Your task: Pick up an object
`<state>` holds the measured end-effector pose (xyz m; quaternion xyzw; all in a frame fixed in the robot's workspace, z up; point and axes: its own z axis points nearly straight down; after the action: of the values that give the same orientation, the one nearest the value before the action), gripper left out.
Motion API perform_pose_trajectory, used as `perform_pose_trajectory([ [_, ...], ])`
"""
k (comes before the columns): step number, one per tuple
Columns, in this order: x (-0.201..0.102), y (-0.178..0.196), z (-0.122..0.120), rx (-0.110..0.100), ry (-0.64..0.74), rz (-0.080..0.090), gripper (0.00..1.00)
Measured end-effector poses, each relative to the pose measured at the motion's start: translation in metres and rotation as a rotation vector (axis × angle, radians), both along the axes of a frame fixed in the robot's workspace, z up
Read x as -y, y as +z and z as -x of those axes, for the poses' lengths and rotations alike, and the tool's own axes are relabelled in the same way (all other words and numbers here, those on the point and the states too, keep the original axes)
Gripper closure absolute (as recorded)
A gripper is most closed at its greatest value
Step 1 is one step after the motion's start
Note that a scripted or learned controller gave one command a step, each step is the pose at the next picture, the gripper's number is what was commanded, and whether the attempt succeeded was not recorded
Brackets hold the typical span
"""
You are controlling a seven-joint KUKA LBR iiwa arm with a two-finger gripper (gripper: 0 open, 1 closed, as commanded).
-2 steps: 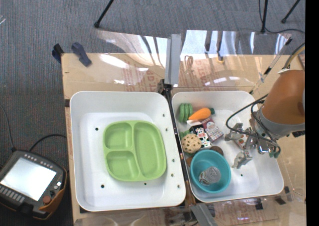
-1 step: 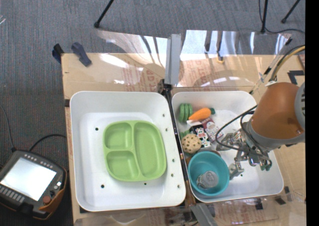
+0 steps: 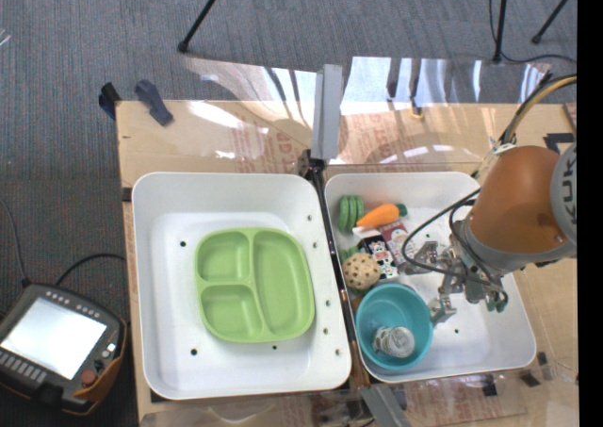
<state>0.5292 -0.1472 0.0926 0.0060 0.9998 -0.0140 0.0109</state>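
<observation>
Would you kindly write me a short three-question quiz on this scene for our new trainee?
1. True or false: the green tray lies in the left bin.
2. What holds the crumpled grey thing? A) the tray B) the teal bowl C) the floor
3. Fill in: the carrot lies in the ___ bin, the one that the gripper is over.

Key
1. True
2. B
3. right
</observation>
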Motion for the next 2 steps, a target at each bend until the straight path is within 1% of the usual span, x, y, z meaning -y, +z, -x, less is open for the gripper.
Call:
perform_pose_trajectory([
  [1,0.069,-0.009,0.055,-0.026,-0.087,-0.031,0.00],
  [2,0.061,-0.009,-0.035,-0.021,-0.213,-0.033,0.00],
])
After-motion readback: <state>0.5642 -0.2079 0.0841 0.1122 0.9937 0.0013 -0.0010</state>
